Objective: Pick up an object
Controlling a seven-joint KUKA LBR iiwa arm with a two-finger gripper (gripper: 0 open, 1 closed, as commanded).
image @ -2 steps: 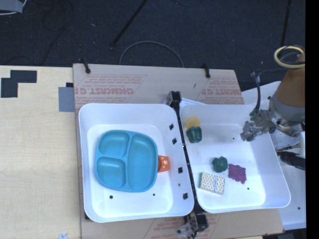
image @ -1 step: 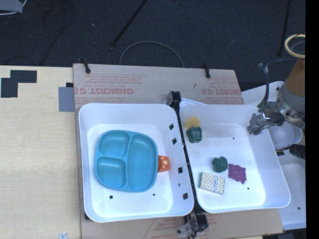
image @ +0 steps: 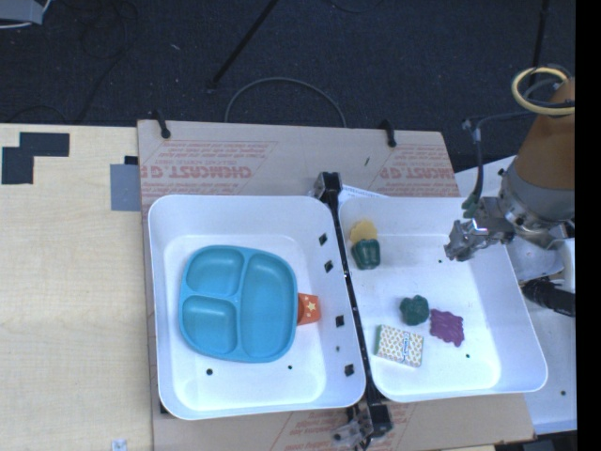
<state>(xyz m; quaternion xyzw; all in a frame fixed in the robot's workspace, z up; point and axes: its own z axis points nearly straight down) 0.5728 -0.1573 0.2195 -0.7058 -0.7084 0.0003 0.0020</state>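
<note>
Camera view: hand (image: 467,241), grip state unclear, hovers well apart from purple toy (image: 447,326).

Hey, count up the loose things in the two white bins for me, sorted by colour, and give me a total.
Blue: 1, the divided plate
Orange: 1, the small block
Yellow: 1, the yellow piece
Green: 2, the green pepper and the dark green lump
Purple: 1, the purple piece
White patterned: 1, the flat packet
Total: 7

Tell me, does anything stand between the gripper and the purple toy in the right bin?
Nothing visible does. The gripper hangs over the right bin's far right part; the purple toy lies nearer the camera, with bare floor between. The dark green toy sits beside it.
</note>
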